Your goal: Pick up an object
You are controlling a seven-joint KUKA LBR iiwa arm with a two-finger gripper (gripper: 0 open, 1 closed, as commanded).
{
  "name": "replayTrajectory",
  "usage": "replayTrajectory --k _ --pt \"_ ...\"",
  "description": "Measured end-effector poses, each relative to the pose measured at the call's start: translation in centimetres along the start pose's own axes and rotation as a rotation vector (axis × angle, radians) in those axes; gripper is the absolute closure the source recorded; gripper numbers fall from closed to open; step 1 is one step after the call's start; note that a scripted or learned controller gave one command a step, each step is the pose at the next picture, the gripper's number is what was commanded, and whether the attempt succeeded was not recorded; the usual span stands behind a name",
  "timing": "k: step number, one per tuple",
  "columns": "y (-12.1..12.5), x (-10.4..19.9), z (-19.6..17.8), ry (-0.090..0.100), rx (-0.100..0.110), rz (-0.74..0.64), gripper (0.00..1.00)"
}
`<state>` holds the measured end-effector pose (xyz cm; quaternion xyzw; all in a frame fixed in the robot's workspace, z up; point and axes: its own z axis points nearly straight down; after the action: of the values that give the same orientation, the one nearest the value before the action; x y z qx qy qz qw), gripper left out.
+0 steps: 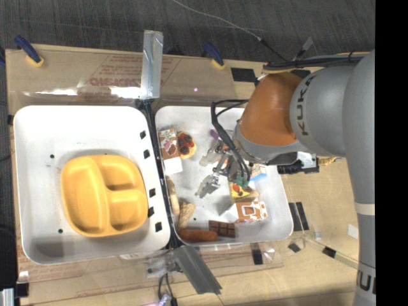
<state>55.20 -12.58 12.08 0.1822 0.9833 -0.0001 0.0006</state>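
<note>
Hanging with open, empty fingers in the right bin (pixel 191 116), the gripper (pixel 213 171) is near a small toy box (pixel 250 210) and could miss it because other toys crowd close.

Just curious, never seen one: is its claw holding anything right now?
Gripper: over the right bin, fingers spread open, nothing visibly held between them.
</note>
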Motion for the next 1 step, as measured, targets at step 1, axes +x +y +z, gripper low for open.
replayTrajectory --k 1 --pt "-3.65 -0.64 2.83 0.003 0.000 0.088 0.00"
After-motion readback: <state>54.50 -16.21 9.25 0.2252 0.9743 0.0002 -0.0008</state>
